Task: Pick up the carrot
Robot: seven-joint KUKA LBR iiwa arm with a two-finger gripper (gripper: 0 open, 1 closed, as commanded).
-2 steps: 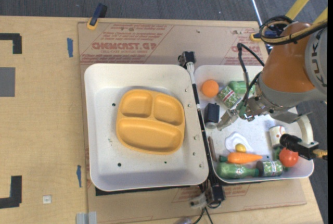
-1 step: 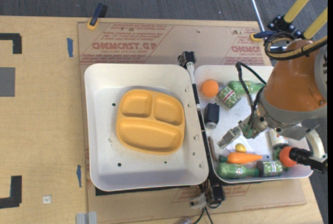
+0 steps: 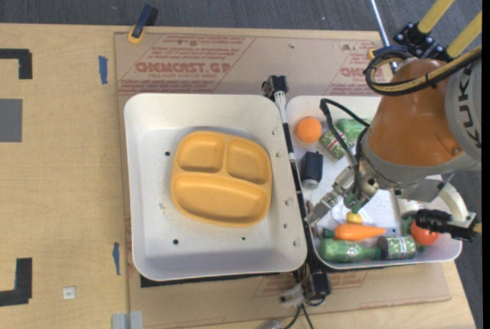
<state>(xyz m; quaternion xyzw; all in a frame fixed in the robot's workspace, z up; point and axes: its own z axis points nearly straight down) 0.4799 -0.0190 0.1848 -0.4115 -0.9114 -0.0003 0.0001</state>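
Arm: the grey arm with the orange band (image 3: pixel 409 117) enters from the right and stands over the right bin (image 3: pixel 458 206), judged as positioned for a descent on the carrot.
Gripper: gripper (image 3: pixel 342 197) hangs low in the right bin; the jaws appear spread, nothing between them.
Carrot: carrot (image 3: pixel 360 231) lies flat on the bin floor just below and slightly right of the jaws, apart from them, tip pointing right.
Crowding: a green bottle (image 3: pixel 351 249) lies just beyond the carrot, against the near wall; judged a risk of a mixed grasp.
Other items near jaws: orange ball (image 3: pixel 309 129) and dark block (image 3: pixel 311 167) sit above-left of the jaws; a red item (image 3: pixel 423 232) lies to their right.
Left bin: left bin (image 3: pixel 145 190) holds a yellow divided plate (image 3: pixel 222 176), well left of the jaws.
Count: one carrot, one ball, one dark block, one plate, two bins; green containers at least three, part hidden by the arm.
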